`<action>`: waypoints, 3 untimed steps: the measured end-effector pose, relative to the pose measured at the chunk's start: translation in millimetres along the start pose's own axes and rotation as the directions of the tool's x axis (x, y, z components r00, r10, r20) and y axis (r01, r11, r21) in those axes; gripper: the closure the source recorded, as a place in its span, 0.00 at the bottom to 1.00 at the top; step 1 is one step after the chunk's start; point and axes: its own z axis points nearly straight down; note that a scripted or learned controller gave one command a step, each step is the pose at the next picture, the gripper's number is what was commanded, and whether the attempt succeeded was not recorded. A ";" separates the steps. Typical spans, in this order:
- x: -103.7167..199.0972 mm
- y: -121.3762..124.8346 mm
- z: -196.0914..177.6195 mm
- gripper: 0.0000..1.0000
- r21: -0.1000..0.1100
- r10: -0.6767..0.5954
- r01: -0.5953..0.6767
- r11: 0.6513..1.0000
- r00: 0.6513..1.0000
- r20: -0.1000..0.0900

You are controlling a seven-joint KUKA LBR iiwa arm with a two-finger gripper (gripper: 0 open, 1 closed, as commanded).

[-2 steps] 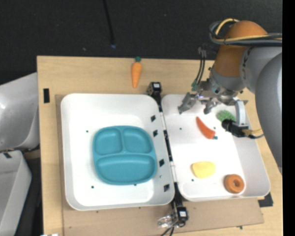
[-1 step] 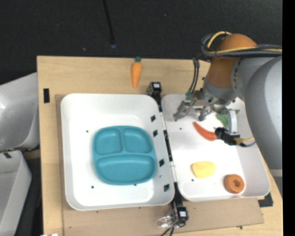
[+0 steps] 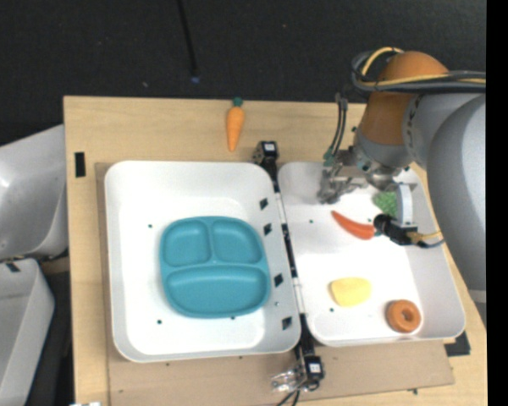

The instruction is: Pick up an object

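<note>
KUKA iiwa arm [image 3: 444, 155], grey, entering from the right and bent downward over the right bin's [image 3: 423, 328] far end. Orange band [image 3: 398, 100] sits above the wrist. The 2-finger gripper [image 3: 332, 189] hangs near that bin's far-left corner, pointing down.

Bright even overhead light, mild glare on white bins [image 3: 127, 328], soft shadows, dark background, slightly soft focus

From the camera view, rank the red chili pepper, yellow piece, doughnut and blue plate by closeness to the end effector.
End effector, right bin's back.
1. Red chili pepper, just in front.
2. Yellow piece, right bin's front.
3. Doughnut, front right corner; blue plate, left bin: too close to call.
</note>
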 end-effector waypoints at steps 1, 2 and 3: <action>-0.7 -2.4 -64.6 1.00 -0.003 0.002 -0.002 1.000 1.000 -0.002; -8.9 -8.8 -119.7 1.00 -0.002 -0.002 0.002 1.000 1.000 -0.001; -10.0 -7.9 -136.2 1.00 0.001 -0.004 0.004 1.000 1.000 -0.003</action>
